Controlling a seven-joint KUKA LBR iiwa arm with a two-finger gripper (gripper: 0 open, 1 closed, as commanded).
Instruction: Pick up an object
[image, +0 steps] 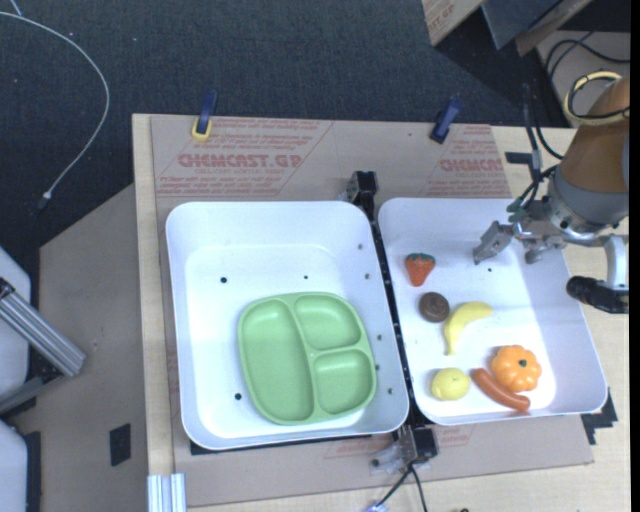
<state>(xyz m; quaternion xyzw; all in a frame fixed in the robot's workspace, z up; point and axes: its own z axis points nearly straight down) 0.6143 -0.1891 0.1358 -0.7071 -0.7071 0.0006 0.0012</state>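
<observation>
Two white bins, arm poised at the far edge of the right one, nothing picked yet.

Largest first: left bin (200, 300) with green tray (305, 355); right bin (560, 300) with banana (465, 322), pumpkin (516, 367), sausage (500, 391), lemon (450, 383), strawberry (420, 267), brown ball (433, 306). Gripper (512, 243) spread open and empty, above bare floor, well apart from the fruit. Likely risks: closing on nothing, or round pieces rolling off the fingers, given tight clustering near the pumpkin.

The divided plate (305, 357) lies in the left bin (200, 240). In the right bin (570, 330), the strawberry (420, 267) is at 12 o'clock from the banana (463, 323), the pumpkin (516, 366) at 4 o'clock.
</observation>
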